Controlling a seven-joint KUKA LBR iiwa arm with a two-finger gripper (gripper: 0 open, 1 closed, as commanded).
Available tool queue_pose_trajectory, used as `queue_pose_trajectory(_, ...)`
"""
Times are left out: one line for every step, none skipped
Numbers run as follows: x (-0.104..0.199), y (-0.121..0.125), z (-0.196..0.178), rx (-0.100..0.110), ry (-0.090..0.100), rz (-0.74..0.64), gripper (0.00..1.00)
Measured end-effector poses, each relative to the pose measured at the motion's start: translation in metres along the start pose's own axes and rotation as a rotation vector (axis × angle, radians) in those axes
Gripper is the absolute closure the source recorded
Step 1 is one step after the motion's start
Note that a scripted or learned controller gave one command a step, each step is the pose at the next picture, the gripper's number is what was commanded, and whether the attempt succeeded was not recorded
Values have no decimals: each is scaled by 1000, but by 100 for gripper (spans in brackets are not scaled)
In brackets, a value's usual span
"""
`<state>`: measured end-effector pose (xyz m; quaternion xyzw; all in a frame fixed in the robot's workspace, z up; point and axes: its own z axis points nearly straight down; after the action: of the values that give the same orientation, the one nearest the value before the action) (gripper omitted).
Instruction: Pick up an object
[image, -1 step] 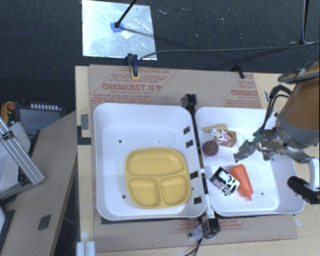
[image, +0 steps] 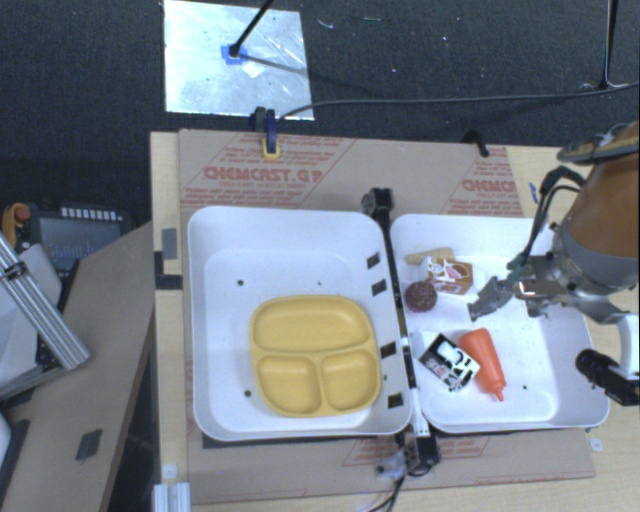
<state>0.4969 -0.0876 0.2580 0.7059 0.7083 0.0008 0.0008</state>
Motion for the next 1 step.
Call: queue_pose_trajectory(-3, 1, 62, 5, 1, 2, 0)
